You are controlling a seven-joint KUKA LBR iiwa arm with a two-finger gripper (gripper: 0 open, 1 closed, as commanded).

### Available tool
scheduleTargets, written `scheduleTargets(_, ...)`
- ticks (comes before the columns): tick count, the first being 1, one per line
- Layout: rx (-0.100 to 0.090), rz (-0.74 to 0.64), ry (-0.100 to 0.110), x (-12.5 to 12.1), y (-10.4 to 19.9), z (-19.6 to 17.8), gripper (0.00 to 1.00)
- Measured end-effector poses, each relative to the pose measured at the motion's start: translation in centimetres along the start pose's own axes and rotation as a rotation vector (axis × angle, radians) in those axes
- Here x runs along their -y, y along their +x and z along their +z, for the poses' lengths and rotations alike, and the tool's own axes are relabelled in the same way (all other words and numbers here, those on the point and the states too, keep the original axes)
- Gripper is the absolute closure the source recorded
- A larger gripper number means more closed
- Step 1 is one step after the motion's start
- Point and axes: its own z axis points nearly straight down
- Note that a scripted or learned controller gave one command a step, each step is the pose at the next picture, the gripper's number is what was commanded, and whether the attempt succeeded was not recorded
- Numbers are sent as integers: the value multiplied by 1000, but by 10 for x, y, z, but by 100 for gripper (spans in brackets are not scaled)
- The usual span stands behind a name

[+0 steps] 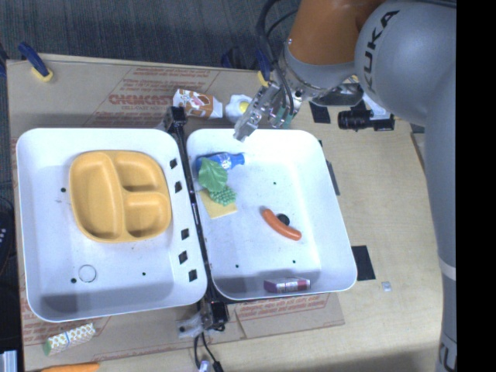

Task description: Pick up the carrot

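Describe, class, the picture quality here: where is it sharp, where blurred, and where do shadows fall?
Camera view: lighting is even and soft; the carrot and the yellow divided plate look fairly sharp; the gripper is slightly blurred against the right bin rim, too soft to read its fingers; faint shadows lie along the near inner wall of the left bin.

An orange carrot (280,224), a yellow divided plate (120,194), and 2 white bins (46,153) are seen; green and blue items (217,173) too.
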Motion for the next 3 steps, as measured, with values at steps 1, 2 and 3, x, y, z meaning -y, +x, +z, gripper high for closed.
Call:
scheduleTargets(1,2,-156,-1,9,2,-15,100)
scheduleTargets(2,-4,52,2,27,50,51,100)
scheduleTargets(3,-4,26,2,50,91,19,100)
